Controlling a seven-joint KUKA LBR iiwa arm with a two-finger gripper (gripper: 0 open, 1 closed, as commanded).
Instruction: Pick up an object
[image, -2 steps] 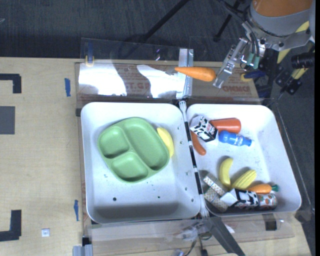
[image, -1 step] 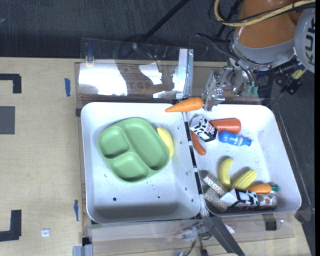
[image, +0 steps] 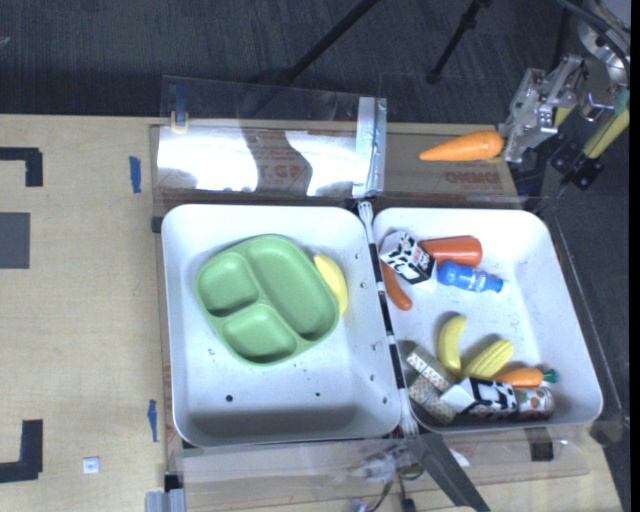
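Observation:
My gripper (image: 513, 138) hangs high at the upper right, beyond the far rim of the right bin (image: 560, 270). It is shut on the green end of an orange toy carrot (image: 462, 148), which sticks out level to the left, lifted above the bench. In the right bin lie a cow-patterned carton (image: 405, 257), a red-orange cylinder (image: 452, 248), a blue bottle (image: 468, 278), a banana (image: 452, 343), a yellow corn cob (image: 485, 357) and a black-and-white can (image: 500, 398).
The left bin (image: 190, 400) holds a green divided plate (image: 265, 297) with a yellow piece (image: 333, 280) at its right edge. A clear plastic wall (image: 270, 150) stands behind the left bin. A small orange piece (image: 397, 290) lies by the divider.

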